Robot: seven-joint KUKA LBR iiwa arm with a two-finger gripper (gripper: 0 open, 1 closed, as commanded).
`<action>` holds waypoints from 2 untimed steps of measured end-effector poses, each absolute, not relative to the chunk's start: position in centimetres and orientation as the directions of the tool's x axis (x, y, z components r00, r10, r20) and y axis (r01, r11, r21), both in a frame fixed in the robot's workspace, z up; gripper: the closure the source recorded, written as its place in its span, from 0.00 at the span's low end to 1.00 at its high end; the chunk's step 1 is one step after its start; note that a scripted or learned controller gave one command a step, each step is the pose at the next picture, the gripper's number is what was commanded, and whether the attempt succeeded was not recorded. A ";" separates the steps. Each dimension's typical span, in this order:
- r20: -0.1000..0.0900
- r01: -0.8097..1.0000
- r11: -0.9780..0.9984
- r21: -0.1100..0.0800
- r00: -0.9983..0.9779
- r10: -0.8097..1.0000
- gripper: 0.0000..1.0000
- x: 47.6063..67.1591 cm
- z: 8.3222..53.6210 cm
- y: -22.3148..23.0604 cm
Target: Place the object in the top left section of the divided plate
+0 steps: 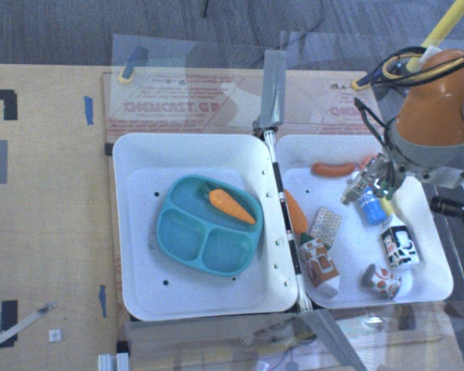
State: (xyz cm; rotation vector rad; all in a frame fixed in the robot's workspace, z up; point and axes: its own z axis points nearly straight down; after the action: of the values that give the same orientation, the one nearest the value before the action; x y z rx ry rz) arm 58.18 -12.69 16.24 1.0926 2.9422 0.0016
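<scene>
Wooden surface [46, 230] carrying two shallow white bins. Left bin [139, 161]: teal divided plastic plate [187, 242], one orange toy carrot [232, 205] lying in its upper section. Right bin [433, 284]: second orange carrot [296, 213], red sausage [334, 168], blue bottle [373, 207], small cartons. Gripper [369, 184] above right bin, beside the bottle; grip state cannot be told.

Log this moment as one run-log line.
arm: over right bin | gripper: above blue item | carrot: on divided plate, left bin
</scene>
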 end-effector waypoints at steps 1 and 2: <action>-0.002 0.594 0.805 0.002 -0.805 0.594 1.00 53.2 23.0 -2.9; -0.005 0.384 0.923 0.004 -0.923 0.384 1.00 56.2 20.7 5.9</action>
State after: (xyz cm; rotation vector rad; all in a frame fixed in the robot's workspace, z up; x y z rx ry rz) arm 56.24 5.90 20.70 0.6138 3.0753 0.0043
